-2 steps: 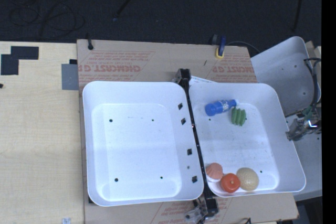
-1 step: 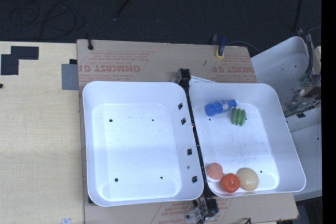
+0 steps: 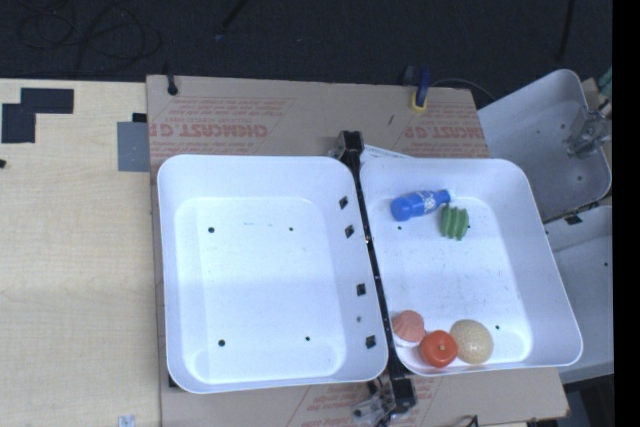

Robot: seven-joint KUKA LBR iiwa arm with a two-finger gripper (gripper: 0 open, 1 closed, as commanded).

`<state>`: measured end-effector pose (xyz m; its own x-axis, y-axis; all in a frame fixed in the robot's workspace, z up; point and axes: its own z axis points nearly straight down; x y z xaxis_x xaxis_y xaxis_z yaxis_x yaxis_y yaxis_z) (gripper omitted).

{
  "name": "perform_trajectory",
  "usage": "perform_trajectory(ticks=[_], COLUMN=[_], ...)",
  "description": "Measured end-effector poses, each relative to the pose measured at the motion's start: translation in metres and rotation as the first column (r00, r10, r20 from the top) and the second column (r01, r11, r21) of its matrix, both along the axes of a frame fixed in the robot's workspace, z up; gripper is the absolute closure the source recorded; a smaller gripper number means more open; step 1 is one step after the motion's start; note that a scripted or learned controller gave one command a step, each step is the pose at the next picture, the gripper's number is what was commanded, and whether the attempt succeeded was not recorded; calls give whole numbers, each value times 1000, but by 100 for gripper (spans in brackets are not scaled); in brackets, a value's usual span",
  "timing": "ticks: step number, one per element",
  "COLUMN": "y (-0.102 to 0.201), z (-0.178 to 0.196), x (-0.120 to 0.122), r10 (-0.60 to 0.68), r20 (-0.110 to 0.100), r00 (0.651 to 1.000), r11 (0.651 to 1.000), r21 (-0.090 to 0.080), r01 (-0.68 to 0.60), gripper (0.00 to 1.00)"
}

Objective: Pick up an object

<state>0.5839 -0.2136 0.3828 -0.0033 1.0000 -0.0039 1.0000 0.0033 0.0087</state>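
A lab: 2 white bins (image 3: 255, 177) on a cardboard-covered bench (image 3: 300, 115)

Both bins (image 3: 260, 177) white. Blue bottle (image 3: 419, 204), green ridged piece (image 3: 455, 222). Red ball (image 3: 438, 348), beige ball (image 3: 471, 340), pinkish one (image 3: 408, 325); surface (image 3: 70, 245) pale wood

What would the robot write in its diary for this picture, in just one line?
stage: no pick yet | right bin: blue bottle, green item, pink ball, red ball, tan ball | all lying loose

Two smooth white plastic bins (image 3: 255, 177) rest on printed brown cardboard (image 3: 300, 120).
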Motion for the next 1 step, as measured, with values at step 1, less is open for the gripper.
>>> perform_trajectory(ticks=[1], y=[3], z=[93], x=[14], r10=[0], r20=[0], r00=[1000], r11=[1000], r21=[0], r01=[0], gripper=[100])
